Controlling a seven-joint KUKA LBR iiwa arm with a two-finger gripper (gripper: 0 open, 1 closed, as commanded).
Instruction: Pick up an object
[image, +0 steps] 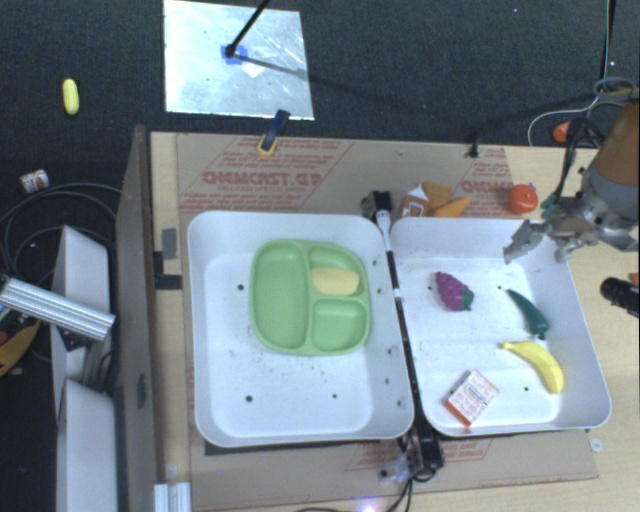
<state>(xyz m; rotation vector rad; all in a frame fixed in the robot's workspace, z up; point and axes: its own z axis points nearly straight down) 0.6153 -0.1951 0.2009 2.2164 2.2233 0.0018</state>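
Tabletop (300, 165): brown board printed with red lettering, carrying two shallow white bins side by side.
Left bin (225, 400): holds a green divided plate (290, 305) near its middle.
Right bin (590, 395): holds four small things, all lying loose and apart from one another.
Arm (615, 160): comes in from the right edge, grey, bent down toward the right bin's upper right corner.
Jaws (540, 243): two fingers spread apart, with nothing between them, over the upper right rim of the right bin; one tip points left into the bin, the other points down beside the rim. They are well apart from every object in the bin.
Green divided plate: three compartments; a yellow block (335, 280) lies in the upper right one.
Banana (537, 362): yellow, lower right of the right bin, lying at a slant.
Red and white packet (471, 397): near the bin's front wall, left of the banana.
Green pepper (528, 312): dark, slender, just above the banana, nearest of the four to the jaws.
Purple grapes (453, 291): left of the pepper, toward the bin's middle.
Orange things (440, 200): outside the bins on the board, behind the right bin.
Red ball (522, 198): also on the board, behind the right bin, close to the arm.
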